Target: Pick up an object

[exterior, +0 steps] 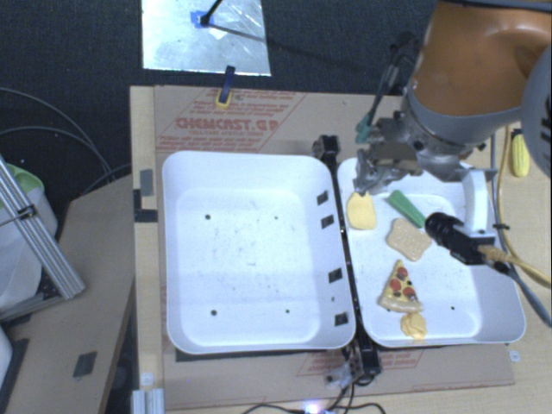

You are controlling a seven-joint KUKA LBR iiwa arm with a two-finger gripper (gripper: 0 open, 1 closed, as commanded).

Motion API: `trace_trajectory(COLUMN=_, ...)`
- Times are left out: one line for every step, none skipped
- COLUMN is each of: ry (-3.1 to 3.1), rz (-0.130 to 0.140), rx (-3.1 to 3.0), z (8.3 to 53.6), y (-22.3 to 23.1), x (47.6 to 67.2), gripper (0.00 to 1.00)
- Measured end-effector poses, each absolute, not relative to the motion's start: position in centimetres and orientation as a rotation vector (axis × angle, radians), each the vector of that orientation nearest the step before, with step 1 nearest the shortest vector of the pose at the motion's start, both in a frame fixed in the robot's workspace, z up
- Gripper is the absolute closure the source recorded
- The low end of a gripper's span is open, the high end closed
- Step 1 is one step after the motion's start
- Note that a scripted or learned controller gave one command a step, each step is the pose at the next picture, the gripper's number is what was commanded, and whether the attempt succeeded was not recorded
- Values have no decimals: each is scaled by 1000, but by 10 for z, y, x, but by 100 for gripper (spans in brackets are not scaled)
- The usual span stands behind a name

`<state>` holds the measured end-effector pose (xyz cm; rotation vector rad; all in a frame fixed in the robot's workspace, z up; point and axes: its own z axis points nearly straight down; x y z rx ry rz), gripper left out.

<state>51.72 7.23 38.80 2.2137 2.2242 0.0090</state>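
Note:
My gripper (371,182) hangs over the back left corner of the right bin (483,322), its tips just above a yellow block (362,212). Nothing shows between the fingers. A green bar (404,208) lies just right of the yellow block. A beige cracker (408,239) sits in front of the bar. Nearer the front lie a pizza slice (399,288) and a small yellow lump (413,324). The large orange and grey wrist covers the bin's back right part.
The left bin (250,257) lies beside the right one, with black clips (335,274) along the shared rim. A black cable fitting (457,235) juts over the right bin. A yellow item (518,155) lies on the bench at far right.

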Motion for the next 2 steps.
trace_trajectory(ry=2229, rz=6, rx=2211, z=377, y=120, x=555, gripper=100)
trace_trajectory(ry=2230, rz=8, rx=2207, z=389, y=118, x=554, gripper=100)
